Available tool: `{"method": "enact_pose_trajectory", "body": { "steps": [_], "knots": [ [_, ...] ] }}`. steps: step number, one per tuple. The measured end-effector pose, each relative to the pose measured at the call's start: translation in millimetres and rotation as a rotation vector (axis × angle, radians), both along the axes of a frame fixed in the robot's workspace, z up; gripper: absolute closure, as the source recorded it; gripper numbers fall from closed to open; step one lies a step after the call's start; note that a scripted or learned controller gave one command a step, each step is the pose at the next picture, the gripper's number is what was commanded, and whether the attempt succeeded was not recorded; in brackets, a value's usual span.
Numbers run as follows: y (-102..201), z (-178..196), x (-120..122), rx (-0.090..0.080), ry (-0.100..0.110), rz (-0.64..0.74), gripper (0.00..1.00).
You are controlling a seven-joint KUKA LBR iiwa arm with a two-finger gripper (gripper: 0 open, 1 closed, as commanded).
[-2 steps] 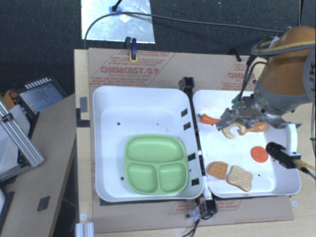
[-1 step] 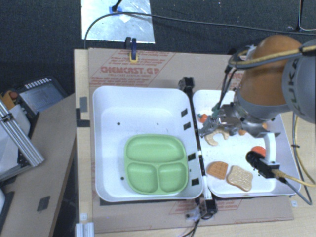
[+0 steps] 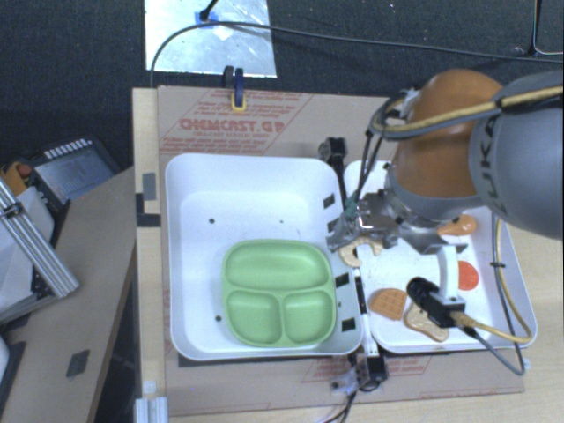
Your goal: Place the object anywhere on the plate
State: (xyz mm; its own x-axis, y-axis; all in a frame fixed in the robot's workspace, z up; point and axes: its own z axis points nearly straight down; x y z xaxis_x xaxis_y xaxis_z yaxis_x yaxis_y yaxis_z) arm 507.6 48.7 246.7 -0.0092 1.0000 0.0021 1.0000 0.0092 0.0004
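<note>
Object: prob. the tan piece (image 3: 353,256), a small, flat, pale toy-food bit. It is judged the target because it lies right under the pincer; not certain.
Obj. location: right bin (image 3: 486,300), at its left side, close to the walls shared w/ the left bin (image 3: 229,188). Partly covered from view.
Handling (est.): light, stiff, thin, prob. smooth-faced. Not fragile. Could be flicked away or tipped if nipped at a corner.
Grip spot (est.): best taken across the narrow width, near the middle. It lies flat, so the edges are low and must be reached almost at the bin floor.
Pincer: (image 3: 351,227) set low over the tan piece, at or just above it; contact can't be told. Apart or together can't be told either. Nothing is seen held.
Arm: (image 3: 449,139) reached in from the right, over the right bin.
Plate: green plate (image 3: 264,267), 3 compartments, front half of left bin. Near the obj., w/ only the bin walls between.
Neighbours: round tan cookie (image 3: 386,302), another tan bit (image 3: 426,324), orange-red piece (image 3: 468,277); all apart from the target.
Stage (est.): pick not confirmed; placing not yet done.
Risk (est.): the pincer may be fouled by the nearby wall, and the walls must be cleared on transfer.
</note>
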Motion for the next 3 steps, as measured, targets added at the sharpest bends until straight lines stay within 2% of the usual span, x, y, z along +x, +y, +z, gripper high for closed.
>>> {"method": "enact_pose_trajectory", "body": {
  "steps": [1, 2, 3],
  "knots": [
    [55, -19, -7, 0.000, 0.002, 0.000, 1.00],
    [115, -30, -2, 0.000, 0.001, 0.001, 1.00],
    [114, -14, 1, -0.001, -0.001, -0.004, 1.00]
  ]
}}
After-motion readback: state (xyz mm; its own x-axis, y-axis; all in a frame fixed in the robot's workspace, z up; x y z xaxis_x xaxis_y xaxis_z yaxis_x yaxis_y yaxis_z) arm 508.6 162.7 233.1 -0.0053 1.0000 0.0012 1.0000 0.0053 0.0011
